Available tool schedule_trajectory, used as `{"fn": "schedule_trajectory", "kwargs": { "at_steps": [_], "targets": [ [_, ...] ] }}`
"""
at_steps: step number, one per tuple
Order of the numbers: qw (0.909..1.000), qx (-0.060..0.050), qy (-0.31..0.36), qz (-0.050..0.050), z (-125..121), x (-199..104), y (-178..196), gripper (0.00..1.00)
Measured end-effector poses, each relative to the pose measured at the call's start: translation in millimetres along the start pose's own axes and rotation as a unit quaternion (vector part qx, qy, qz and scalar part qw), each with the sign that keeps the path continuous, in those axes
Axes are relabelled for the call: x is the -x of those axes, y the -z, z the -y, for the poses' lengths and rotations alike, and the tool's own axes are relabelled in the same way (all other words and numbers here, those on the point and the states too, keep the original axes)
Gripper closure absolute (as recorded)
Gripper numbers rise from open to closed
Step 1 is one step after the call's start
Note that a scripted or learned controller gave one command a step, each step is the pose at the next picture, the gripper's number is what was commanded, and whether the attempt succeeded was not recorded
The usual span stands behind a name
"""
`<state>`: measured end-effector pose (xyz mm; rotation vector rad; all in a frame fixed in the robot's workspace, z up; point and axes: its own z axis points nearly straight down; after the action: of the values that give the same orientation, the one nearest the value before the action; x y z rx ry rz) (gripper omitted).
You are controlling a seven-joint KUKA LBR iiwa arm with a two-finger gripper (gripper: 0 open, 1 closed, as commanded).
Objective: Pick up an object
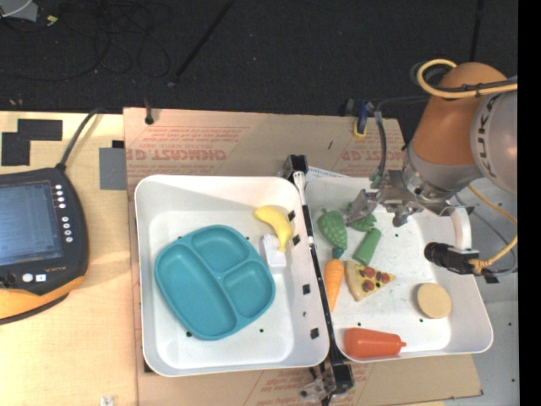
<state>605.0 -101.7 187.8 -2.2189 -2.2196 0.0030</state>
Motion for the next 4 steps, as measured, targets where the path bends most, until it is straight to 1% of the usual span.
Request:
{"fn": "schedule_trajectory", "kwargs": {
  "at_steps": [1, 2, 3, 4],
  "targets": [
    [1.0, 0.008, 0.0, 0.003, -27, 27, -79, 0.0],
    [1.0, 0.002, 0.0, 0.001, -40, 68, -100, 0.0],
    [1.0, 0.001, 0.0, 0.001, -39, 72, -100, 0.0],
    [1.0, 0.001, 0.0, 0.0, -39, 72, -90, 1.0]
  ]
}}
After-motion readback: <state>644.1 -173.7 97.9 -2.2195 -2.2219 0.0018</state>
